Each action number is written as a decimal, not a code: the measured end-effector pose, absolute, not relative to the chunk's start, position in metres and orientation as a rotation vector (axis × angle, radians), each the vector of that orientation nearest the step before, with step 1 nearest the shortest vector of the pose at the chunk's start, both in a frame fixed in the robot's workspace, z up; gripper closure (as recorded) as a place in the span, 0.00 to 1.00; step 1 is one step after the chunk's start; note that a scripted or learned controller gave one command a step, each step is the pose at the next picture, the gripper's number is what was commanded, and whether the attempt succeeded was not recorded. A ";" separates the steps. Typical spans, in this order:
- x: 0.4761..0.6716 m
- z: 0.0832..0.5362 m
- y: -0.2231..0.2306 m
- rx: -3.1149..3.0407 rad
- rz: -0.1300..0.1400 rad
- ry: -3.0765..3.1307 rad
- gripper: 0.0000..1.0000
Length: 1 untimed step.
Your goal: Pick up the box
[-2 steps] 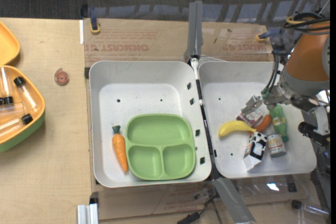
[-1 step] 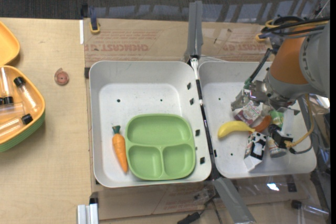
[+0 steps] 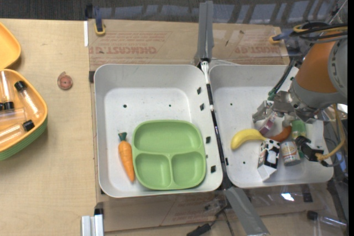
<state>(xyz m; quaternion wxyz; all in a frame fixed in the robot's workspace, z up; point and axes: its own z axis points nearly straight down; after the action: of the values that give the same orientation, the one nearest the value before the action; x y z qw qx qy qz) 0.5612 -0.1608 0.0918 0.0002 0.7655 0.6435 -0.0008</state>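
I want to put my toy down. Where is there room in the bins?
Left bin: bare floor behind the green tray and carrot. Right bin: bare back-left part, behind the banana. Crowded on its right, around the gripper and box.

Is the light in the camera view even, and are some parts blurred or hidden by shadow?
In the camera view the light is soft and even, with only faint shadows beside the green divided plate and the carrot; the cluttered right bin is less sharp under the gripper, and the black-and-white box looks small and slightly blurred.
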 end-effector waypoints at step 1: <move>0.567 0.092 -0.200 2.373 -0.001 2.058 0.00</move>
<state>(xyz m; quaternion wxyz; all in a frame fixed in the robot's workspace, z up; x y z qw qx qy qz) 0.5675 -0.2003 0.0919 0.0003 0.7556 0.6551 -0.0002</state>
